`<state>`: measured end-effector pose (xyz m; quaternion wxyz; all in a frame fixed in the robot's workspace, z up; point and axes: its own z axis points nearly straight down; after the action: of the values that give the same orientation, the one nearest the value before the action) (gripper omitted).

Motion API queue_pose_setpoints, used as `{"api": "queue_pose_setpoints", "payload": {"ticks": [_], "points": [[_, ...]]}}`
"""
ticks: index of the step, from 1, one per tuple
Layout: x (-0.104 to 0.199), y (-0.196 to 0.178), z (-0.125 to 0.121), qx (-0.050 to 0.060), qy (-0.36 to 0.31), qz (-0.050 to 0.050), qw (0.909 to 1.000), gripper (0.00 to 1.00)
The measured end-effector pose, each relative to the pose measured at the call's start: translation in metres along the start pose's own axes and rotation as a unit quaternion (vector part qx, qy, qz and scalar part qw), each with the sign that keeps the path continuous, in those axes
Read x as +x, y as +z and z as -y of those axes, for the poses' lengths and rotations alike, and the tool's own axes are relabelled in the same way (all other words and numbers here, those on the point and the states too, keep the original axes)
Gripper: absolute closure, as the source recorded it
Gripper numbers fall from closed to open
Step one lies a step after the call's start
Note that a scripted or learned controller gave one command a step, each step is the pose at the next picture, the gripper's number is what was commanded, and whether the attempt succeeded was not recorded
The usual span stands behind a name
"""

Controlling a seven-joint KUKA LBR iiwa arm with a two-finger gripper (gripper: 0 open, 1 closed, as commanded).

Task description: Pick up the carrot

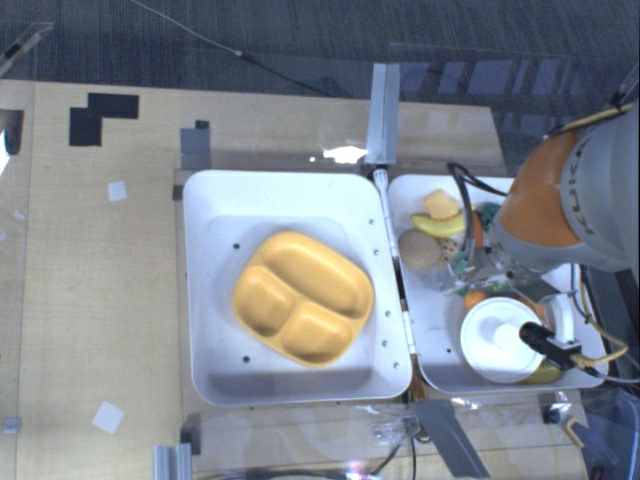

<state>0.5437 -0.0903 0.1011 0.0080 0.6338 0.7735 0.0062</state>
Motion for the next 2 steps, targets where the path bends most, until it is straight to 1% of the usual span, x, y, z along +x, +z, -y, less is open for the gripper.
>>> {"api": "queue_pose_setpoints", "payload": {"ticks": [1,2], "points": [[0.006,-0.050,0.026,0.005,0.095,0.000,0.9955,1.00],[-0.033,-0.129,-0.046,0.004,0.087,0.001,0.9962,1.00]]}}
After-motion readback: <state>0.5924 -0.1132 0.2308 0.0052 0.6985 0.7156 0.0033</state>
